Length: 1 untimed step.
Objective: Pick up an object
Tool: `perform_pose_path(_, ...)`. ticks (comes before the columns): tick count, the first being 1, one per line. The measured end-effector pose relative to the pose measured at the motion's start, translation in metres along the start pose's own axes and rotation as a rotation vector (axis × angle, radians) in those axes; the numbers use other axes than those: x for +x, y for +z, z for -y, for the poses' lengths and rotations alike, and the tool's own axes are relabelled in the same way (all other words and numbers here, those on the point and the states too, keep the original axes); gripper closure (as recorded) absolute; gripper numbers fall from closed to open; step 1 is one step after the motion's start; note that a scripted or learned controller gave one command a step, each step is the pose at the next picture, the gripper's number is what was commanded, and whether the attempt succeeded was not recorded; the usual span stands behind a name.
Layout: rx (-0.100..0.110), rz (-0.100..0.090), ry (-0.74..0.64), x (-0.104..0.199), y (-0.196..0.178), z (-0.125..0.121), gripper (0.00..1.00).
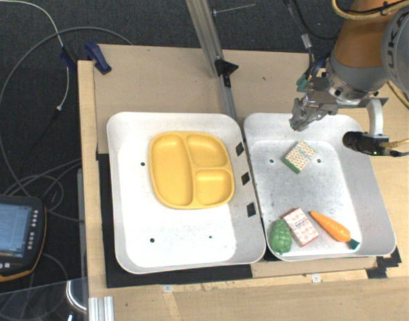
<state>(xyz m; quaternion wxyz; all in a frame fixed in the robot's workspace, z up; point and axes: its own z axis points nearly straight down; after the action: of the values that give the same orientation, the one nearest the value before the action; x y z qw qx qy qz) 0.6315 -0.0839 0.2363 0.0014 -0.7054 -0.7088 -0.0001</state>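
In the right bin (365, 199) a small patterned box with a green edge (300, 156) lies near the far end. At the near end sit a green bumpy toy (280, 237), a red-and-white carton (301, 227) and an orange carrot (332, 227), close together. My gripper (302, 119) hangs over the bin's far edge, just above and behind the patterned box, with nothing seen between its fingers.
The left bin (184, 239) holds a yellow divided plate (191, 168). A metal post (207, 32) rises at the back between the bins. Cables and a tablet (13, 236) lie off the bench at left.
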Motion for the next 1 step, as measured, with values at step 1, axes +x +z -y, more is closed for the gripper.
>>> perform_pose_path(1, 0.0, 0.0, -0.001, 0.0441, 0.0015, -0.0031, 1.0)
